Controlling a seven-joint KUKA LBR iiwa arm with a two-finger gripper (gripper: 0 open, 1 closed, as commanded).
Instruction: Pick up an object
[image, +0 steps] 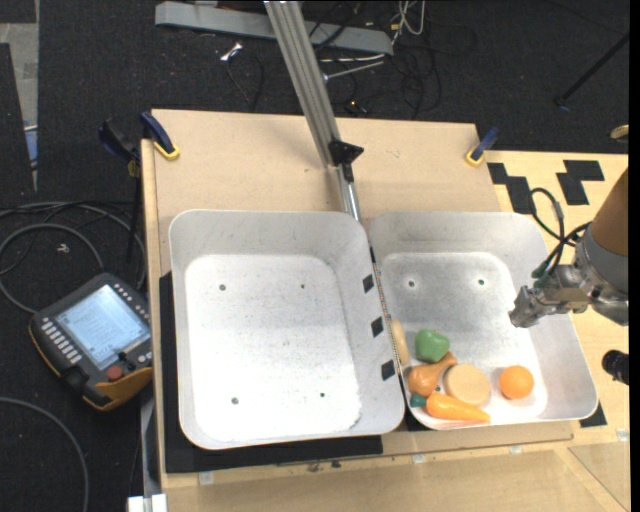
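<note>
Round orange ball (516, 382), glossy, bright

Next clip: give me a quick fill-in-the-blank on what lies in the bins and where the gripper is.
1. The toy foods lie in the ____ bin.
2. The round ball near that bin's front edge is ____ in colour.
3. The green piece lies ____ the tan disc, toward the bin's back.
4. The gripper hangs over the ____ bin.

Missing words: right; orange; behind; right
</note>
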